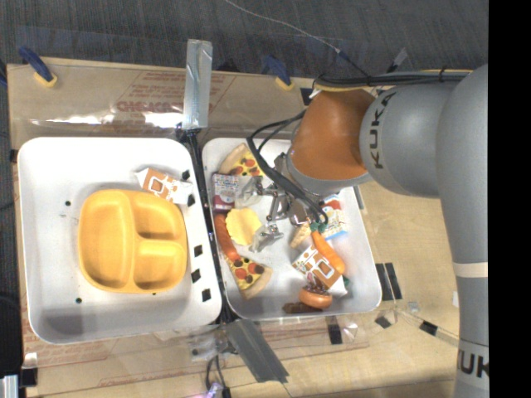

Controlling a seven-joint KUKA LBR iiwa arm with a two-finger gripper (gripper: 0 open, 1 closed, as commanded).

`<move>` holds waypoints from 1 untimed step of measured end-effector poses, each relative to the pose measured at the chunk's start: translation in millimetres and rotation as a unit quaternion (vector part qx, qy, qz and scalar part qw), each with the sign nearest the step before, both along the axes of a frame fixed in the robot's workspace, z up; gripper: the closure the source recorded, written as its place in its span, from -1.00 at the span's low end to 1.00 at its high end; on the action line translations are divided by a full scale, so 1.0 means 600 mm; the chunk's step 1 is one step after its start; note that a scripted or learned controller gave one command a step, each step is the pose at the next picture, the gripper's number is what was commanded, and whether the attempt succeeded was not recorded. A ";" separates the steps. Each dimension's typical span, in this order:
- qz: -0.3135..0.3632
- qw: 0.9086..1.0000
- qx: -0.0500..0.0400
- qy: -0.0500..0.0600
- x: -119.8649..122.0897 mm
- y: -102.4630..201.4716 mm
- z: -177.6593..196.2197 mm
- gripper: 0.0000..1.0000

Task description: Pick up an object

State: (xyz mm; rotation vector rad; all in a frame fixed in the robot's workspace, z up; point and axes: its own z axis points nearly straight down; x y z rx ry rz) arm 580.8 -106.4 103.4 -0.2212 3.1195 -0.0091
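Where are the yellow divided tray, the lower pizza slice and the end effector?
yellow divided tray [133,240]: camera view, on the ridge between its compartments, left bin.
lower pizza slice [250,275]: camera view, middle of the slice, right bin.
end effector [276,222]: camera view, between its metal fingertips, over the right bin.

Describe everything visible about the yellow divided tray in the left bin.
The yellow tray looks like glossy moulded plastic, rounded-square, with three compartments: one long one on its left and two smaller ones on its right. It lies flat and upright near the middle of the left bin. A small orange-and-white packet sits at its upper right edge.
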 end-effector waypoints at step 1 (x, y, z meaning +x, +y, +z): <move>0.028 1.000 0.002 0.006 0.022 -0.002 -0.016 -1.00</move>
